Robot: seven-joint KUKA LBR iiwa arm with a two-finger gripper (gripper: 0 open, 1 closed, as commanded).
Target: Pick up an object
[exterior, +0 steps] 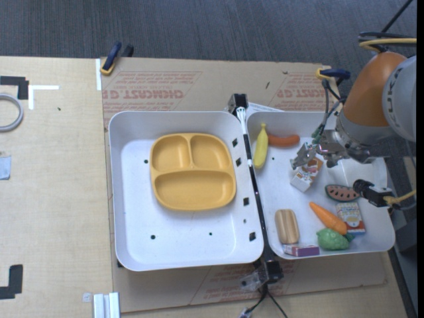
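Observation:
My gripper (307, 158) hangs over the upper middle of the right bin (275, 191), reaching in from the right. Directly below and touching or nearly touching it is a small white carton (302, 178). Around it lie a yellow banana (261, 148), a red sausage (285, 140), a dark oval slice with a red edge (340, 193), an orange carrot (326, 217), a green leafy piece (332, 239), a tan bread roll (287, 226), a pink box (301, 250) and a small printed carton (350, 216). Nothing is visibly lifted.
The left bin (126, 230) holds a yellow divided plate (193, 171). The arm's orange band (371, 91) and grey wrist overhang the right bin's far right corner. Cardboard (152, 85) lies under both bins, and a blue clamp (110, 57) sits at the back.

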